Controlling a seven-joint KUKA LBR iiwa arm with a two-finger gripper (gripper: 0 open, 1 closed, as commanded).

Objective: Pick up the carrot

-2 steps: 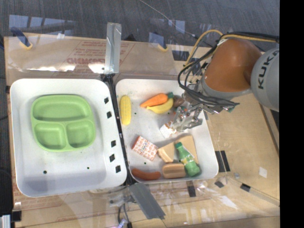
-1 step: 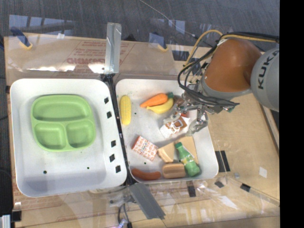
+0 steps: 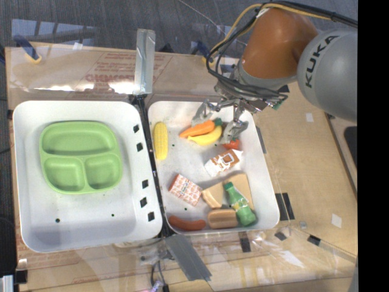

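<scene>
At the top of the right bin [image 3: 267, 181], the spread fingers [image 3: 222, 119] straddle the carrot [image 3: 199, 128], which rests against the banana [image 3: 206, 138], so closing may pinch both or squirt it free.

Robotics lab: KUKA arm [image 3: 328, 66], taped bench [image 3: 304, 163]

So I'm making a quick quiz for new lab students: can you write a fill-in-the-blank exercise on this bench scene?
1. The carrot lies in the ____ bin, touching the yellow banana.
2. The green divided plate has ____ compartments.
3. The corn cob lies beside the bin's ____ wall.
4. The gripper hovers over the carrot at the bin's ____ end.

Missing words: right; three; left; far
</scene>
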